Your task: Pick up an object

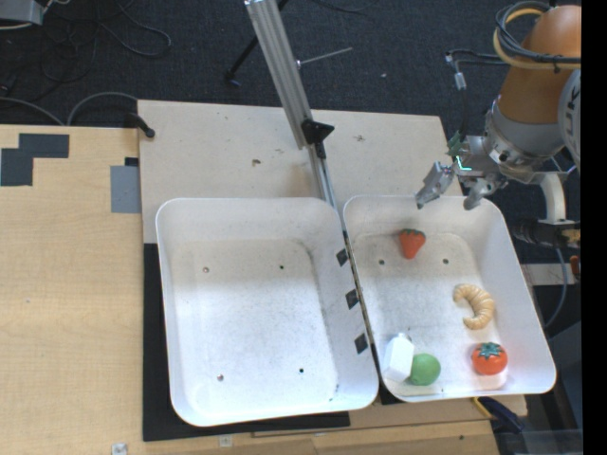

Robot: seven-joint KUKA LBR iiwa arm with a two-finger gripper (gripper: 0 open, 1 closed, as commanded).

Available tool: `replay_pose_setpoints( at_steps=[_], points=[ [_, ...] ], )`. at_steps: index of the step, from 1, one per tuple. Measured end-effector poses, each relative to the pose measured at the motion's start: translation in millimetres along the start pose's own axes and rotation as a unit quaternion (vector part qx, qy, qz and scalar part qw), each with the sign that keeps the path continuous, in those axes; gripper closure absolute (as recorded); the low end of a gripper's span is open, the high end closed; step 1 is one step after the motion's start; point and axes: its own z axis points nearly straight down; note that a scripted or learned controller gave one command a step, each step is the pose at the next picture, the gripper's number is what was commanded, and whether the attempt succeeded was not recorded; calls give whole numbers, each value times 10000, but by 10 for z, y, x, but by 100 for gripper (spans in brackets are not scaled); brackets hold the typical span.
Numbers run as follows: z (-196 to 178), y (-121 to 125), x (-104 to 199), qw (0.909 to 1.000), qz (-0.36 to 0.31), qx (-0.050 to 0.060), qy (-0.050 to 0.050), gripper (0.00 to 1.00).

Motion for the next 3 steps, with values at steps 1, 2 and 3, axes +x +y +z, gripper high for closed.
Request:
replay_pose_setpoints(
  at_steps=[1,2,3],
  points=[
    [-27,8,2,10000,-8,-20,-7,0],
    [616,-30,-2,10000,11,8,0,0],
    [1092,5,68,10000,3,-2,1,0]
  ],
)
